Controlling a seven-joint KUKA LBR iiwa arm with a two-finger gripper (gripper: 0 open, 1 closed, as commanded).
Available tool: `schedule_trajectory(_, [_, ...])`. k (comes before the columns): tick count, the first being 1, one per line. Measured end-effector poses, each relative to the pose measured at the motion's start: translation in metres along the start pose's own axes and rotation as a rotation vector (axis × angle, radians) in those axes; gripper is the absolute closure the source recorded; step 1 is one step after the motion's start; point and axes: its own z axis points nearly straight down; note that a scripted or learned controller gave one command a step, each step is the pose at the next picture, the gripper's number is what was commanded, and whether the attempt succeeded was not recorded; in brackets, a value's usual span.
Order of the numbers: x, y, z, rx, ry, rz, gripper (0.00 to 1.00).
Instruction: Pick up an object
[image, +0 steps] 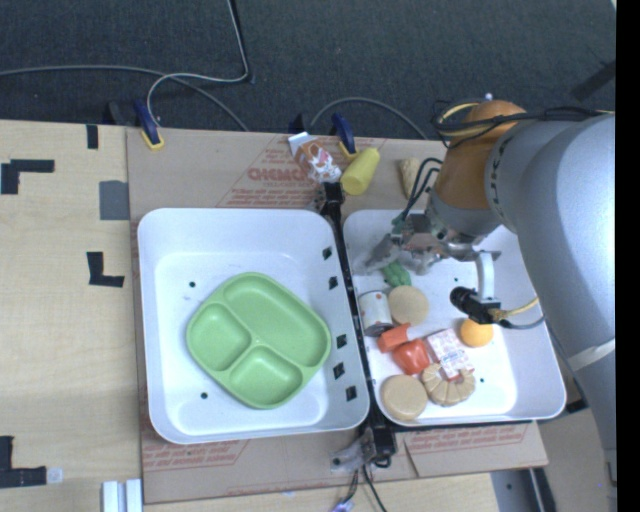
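Gripper (405, 250) sits low in the shallow white right bin (520, 400), at its upper-left, over a small green object (397, 273); can't tell whether anything is gripped. Rest of the clutter lies below that green object: round beige disc (408, 304) touching it, silver can (374, 309) to its left, red block (410, 355), orange ball (477, 333), tan cookie (403, 397) lowest; left of it all, a green divided plastic plate (258, 340) lies in the white left bin (160, 300).
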Motion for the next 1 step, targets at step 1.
schedule_trajectory(1, [-0.0029,0.0121,0.0003,0.002,0.001,0.0,0.0])
